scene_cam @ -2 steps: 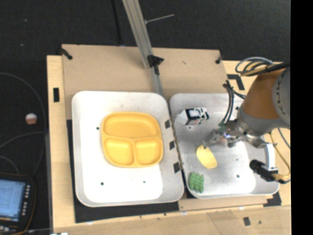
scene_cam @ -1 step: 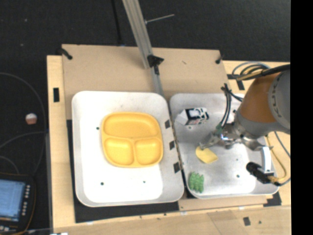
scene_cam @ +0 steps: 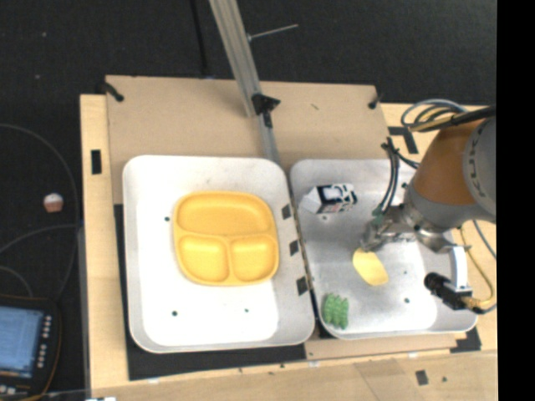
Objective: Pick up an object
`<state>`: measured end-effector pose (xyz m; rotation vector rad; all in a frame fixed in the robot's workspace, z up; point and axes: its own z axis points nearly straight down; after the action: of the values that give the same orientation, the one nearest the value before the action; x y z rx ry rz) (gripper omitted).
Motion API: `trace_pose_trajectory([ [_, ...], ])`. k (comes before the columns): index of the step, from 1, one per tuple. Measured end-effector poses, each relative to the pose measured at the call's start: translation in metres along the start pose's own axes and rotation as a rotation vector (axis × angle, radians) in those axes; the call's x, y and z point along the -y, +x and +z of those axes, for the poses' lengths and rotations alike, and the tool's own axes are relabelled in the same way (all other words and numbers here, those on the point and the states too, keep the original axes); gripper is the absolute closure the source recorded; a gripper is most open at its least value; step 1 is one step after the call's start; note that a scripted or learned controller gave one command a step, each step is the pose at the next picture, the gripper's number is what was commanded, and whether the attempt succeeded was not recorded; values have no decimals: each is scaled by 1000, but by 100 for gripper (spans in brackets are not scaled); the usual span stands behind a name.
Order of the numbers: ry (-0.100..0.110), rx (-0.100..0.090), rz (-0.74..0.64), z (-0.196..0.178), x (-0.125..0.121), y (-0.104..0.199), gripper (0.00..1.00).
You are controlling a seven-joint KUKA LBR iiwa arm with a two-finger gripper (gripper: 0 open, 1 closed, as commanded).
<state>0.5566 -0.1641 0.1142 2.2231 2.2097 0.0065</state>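
One gripper (scene_cam: 374,239), low in the right bin (scene_cam: 418,312), tips just above the yellow object (scene_cam: 370,268); grip width impossible to tell. Judged best: settle squarely over the yellow piece, close, then lift straight. Nearby, one green object (scene_cam: 335,308), one black-and-white object (scene_cam: 335,197). Further left, one left bin (scene_cam: 150,307) with one yellow divided tray (scene_cam: 225,237).

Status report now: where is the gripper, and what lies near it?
Gripper low in right bin, just above yellow object. Nothing seen held. Green object and black-white object lie apart.
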Motion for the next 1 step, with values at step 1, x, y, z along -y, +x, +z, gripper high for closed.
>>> trace_pose_trajectory([
  [1,0,1,-8,-62,-9,-5,100],
])
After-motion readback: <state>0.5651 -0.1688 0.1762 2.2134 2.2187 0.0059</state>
